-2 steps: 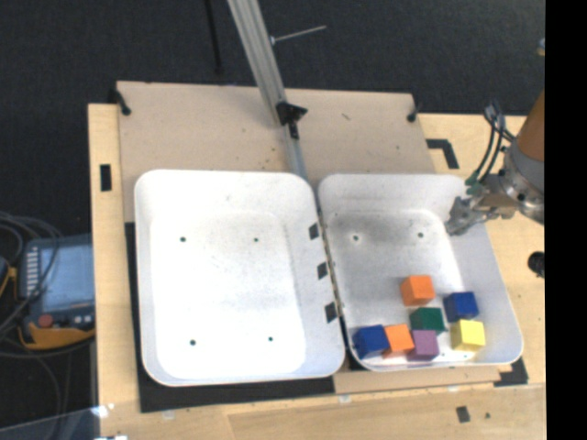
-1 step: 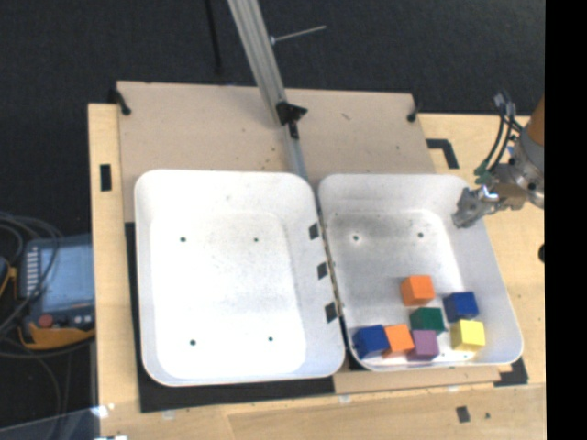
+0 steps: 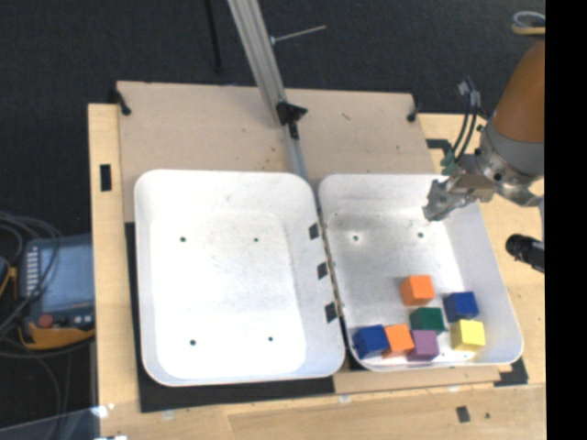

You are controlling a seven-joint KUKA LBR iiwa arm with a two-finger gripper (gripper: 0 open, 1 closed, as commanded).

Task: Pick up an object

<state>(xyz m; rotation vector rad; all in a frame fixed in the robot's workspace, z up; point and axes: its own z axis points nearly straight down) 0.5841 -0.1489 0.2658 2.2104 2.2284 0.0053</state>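
Camera view: near-to-far log. Nearest the camera, along the front wall of the right white bin [image 3: 486, 246], sits a row of small cubes: blue cube [image 3: 370, 339], orange cube [image 3: 399, 338], purple cube [image 3: 424, 344], yellow cube [image 3: 469, 334]. Just behind them lie a dark green cube [image 3: 427, 319], a second blue cube [image 3: 460, 303] and a second orange cube [image 3: 417, 289], the last being closest to the jaws. Farther back, the jaws [image 3: 438, 202] hang over the bin's rear right part; cannot tell their opening, and nothing is seen held. Judgement: every cube lies toward the camera from the jaws, well apart, so the coming move runs forward and down. Left white bin [image 3: 156, 200] lies beyond reach of interest.
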